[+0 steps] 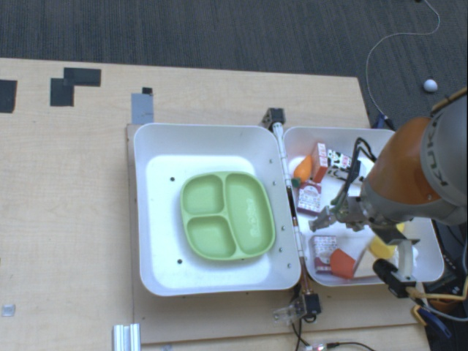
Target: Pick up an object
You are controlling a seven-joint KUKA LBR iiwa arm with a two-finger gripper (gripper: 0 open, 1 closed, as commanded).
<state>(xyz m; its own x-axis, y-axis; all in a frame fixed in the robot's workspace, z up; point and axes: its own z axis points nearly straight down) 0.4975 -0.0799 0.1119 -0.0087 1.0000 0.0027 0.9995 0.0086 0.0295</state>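
Gripper [327, 221] hovering low over right bin [431, 265] clutter — approach step, nothing seen held; jaw state unclear. Candidates lying close: red block [342, 262], orange piece [303, 169]. Next — descending squarely onto one item, closing.

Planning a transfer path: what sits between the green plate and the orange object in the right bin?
In the camera view, between the green divided plate and the orange object lie bare left-bin floor and the two bins' adjoining rims.
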